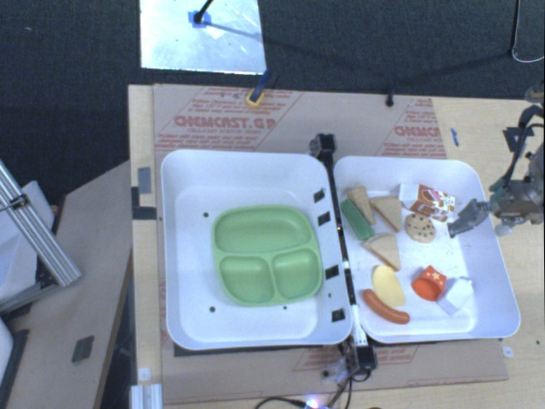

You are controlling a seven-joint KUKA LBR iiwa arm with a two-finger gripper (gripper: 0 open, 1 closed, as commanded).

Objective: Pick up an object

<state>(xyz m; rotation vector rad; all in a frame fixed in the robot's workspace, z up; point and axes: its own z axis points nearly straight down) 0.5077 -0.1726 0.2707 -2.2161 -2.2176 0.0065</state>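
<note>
A green divided plate (264, 255) is being carried mid-floor by the left bin (183, 313), with bare white room around it. Toy foods, a cookie (420, 227) among them, are being crowded into the right bin (494, 301). The gripper (468, 217) is being held over its right rim; its opening cannot be told. "CHEMCAST GP" is being shown on the counter (341, 118).

I see the bench evenly lit from above, bright with only soft, faint shadows under the toy food. The white bins (255, 164) come close to blowing out, and the metal sheet (203, 24) at the top throws a hazy bluish glare. Detail is soft and a bit grainy, with the dark carpet (60, 58) nearly featureless.
</note>
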